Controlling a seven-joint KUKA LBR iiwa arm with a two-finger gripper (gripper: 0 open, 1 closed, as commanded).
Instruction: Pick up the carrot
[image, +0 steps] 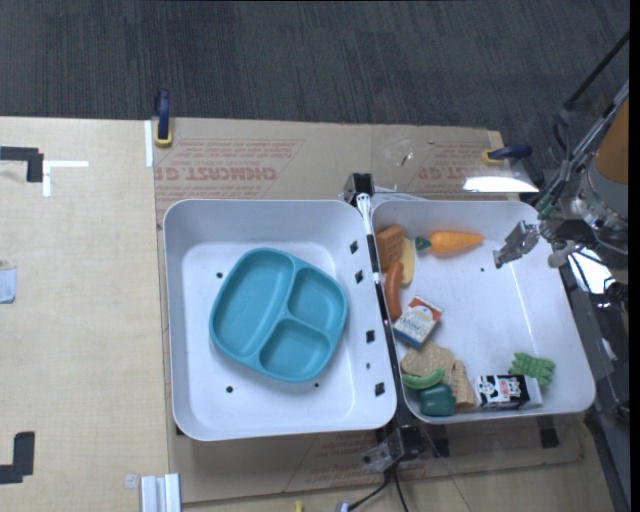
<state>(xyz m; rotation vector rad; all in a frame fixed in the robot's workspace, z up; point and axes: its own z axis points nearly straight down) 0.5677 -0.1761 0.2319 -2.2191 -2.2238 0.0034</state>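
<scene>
The carrot (452, 241), orange with a small green top at its left end, lies near the back wall of the right bin (560, 325). My gripper (517, 243) hangs over the bin's back right part, a short way to the right of the carrot and apart from it. Nothing shows between its fingers.
The left bin (180, 330) holds a teal divided plate (279, 314). Along the right bin's left wall lie a bread piece (389, 243), a sausage (394, 288) and a small carton (417, 322). At its front are crackers (428, 360), a teal item (437, 400), a black-and-white carton (503, 390) and a green toy (533, 365).
</scene>
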